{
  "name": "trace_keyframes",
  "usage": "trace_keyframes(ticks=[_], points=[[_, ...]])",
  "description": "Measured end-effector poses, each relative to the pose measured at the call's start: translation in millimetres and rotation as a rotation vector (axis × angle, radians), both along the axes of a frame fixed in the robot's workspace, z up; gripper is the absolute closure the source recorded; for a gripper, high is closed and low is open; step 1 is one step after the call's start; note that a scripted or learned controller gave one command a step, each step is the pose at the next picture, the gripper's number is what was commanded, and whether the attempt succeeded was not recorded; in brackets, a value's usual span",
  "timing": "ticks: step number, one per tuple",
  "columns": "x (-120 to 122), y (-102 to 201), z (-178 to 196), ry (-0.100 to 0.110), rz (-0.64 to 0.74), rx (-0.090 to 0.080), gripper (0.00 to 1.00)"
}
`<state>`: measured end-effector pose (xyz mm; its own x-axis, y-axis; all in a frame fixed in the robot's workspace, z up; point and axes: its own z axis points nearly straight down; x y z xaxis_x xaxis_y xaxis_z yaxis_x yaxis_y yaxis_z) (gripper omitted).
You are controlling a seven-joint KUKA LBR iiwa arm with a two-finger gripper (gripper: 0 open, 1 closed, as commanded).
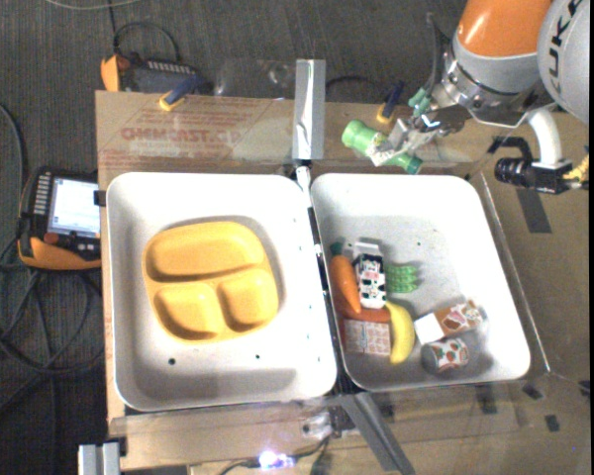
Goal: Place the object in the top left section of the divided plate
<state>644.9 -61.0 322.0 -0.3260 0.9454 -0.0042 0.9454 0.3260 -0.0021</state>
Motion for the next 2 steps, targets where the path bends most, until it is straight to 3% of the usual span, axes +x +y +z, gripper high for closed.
trace_keyframes(ticks=[1, 2], points=[[-6, -5, -65, 0.002, -0.03, 0.001, 1.0], [16, 8, -58, 0.001, -0.263, 0.002, 1.0]])
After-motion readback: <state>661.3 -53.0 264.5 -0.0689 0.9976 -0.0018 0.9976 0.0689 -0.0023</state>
